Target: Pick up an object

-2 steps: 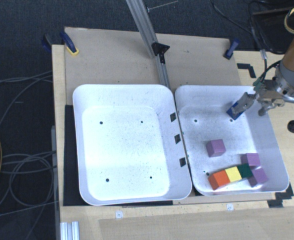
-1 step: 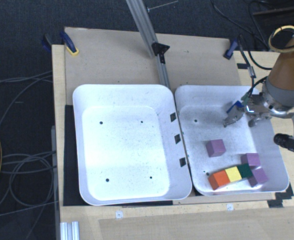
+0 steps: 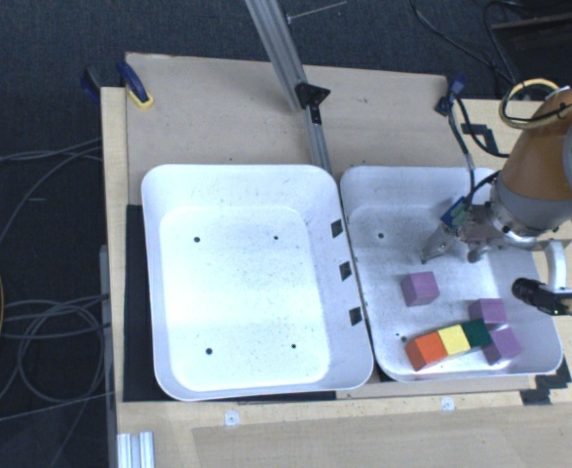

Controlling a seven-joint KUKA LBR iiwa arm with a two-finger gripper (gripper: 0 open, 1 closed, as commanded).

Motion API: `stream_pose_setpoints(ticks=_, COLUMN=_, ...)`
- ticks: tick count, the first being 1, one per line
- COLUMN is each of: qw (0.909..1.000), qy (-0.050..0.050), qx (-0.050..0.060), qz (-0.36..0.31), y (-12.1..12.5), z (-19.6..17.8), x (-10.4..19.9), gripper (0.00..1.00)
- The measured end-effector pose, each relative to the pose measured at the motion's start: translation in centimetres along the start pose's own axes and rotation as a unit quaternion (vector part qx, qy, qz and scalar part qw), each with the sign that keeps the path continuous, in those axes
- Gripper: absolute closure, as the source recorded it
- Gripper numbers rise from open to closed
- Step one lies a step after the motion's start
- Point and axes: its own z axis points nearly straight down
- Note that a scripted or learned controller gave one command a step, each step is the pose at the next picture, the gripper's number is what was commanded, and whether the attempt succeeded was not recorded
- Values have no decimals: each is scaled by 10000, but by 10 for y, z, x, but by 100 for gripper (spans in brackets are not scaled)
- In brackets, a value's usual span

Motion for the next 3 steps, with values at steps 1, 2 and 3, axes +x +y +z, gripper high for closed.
stream_pose_setpoints(ticks=1, qw=10000, qy=-8, qx=-48, qz=0, y=2, z=-15, x=0, gripper=100)
stream_pose_setpoints(ticks=2, qw=10000, qy=-20, qx=-71, qz=-5, y=-3, z=-72, x=6, gripper=100)
stream_pose_setpoints(ticks=3, qw=10000, qy=-25, qx=-72, qz=0, y=-5, z=-122, x=-3, gripper=100)
